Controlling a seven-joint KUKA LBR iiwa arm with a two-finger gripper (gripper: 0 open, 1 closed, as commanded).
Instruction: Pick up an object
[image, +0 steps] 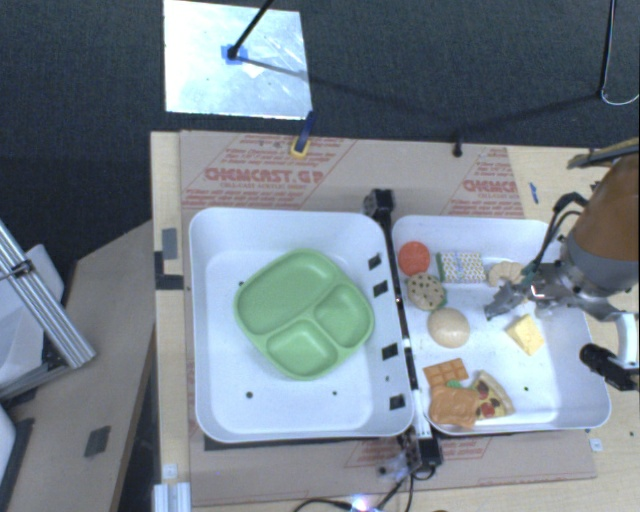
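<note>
Reaching in from the right, your arm had its gripper (503, 303) low over the right bin (575, 405), and you could not have told from this slanted view whether its fingers were apart or together. Nothing showed between them, so no grasp was made yet, by my judgement. The likely targets lay close by: a yellow cheese wedge (526, 334) just beside the gripper toward the near rim, a cream bread roll (448, 326) a little further left, and a pale piece (505, 271) just behind it (too blurred to name). Further off sat a red tomato (414, 257), a speckled cookie (424, 291), a patterned box (461, 266), and near the front edge a waffle (446, 373), a pizza slice (491, 396) and an orange pastry (453, 408) crowded together. The left bin (215, 400) held a green divided plate (303, 314), well apart from the work. The cheese stood fairly clear of its neighbours, which probably made it the easier pick.
</note>
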